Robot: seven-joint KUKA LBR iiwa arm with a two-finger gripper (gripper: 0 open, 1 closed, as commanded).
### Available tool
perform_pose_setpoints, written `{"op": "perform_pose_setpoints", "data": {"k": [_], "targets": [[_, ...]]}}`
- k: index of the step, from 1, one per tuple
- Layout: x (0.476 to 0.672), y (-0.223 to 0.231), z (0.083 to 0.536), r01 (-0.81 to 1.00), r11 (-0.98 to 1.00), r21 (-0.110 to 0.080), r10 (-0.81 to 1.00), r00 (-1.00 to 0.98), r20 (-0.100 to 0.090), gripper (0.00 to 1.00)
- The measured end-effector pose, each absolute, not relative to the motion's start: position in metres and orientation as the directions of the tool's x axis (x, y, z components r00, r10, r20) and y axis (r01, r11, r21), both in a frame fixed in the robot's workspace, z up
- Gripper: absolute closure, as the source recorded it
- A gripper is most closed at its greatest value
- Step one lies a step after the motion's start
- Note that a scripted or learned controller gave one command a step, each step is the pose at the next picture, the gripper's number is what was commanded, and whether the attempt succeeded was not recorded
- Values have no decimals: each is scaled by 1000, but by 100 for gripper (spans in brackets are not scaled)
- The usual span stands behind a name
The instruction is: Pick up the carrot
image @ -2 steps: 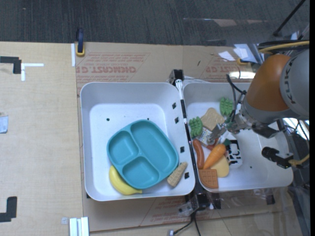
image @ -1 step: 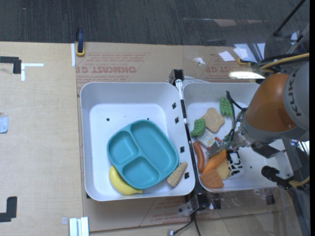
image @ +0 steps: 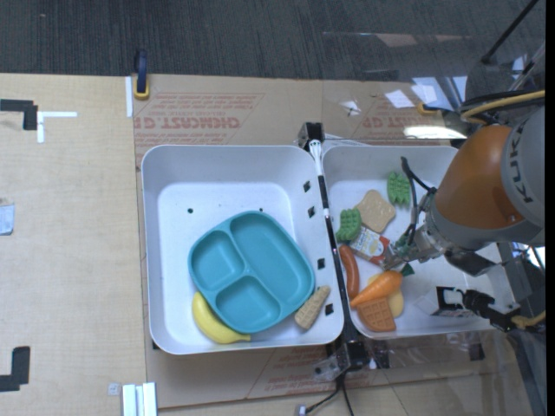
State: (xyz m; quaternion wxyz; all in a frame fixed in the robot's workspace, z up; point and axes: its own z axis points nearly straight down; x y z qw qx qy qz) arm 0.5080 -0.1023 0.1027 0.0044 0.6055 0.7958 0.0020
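The carrot (image: 376, 286) is an orange cone lying in the right bin (image: 434, 315) near its front left, with the thick end pointing up and right. My gripper (image: 404, 256) hangs low just over that thick end, under the grey wrist and orange band of the arm. Whether it touches the carrot I cannot tell. The carrot rests on the bin floor between a red sausage (image: 350, 269) and a waffle piece (image: 378, 316).
A tan cracker (image: 375, 210), two green vegetables (image: 349, 224) (image: 399, 187), a printed packet (image: 368, 243) and a yellow piece (image: 396, 302) crowd the right bin. The left bin (image: 165, 232) holds a teal divided plate (image: 250, 271), a banana (image: 215, 321) and a biscuit (image: 312, 308).
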Motion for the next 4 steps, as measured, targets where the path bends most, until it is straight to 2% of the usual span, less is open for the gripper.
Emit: {"op": "perform_pose_setpoints", "data": {"k": [1, 2, 3, 4], "targets": [[508, -102, 103, 964, 267, 8, 964, -267, -4, 0], [510, -103, 112, 965, 262, 11, 965, -262, -7, 100], [510, -103, 112, 965, 262, 11, 965, -262, -6, 0], [482, -115, 91, 991, -131, -1, 991, 131, 1, 0]]}}
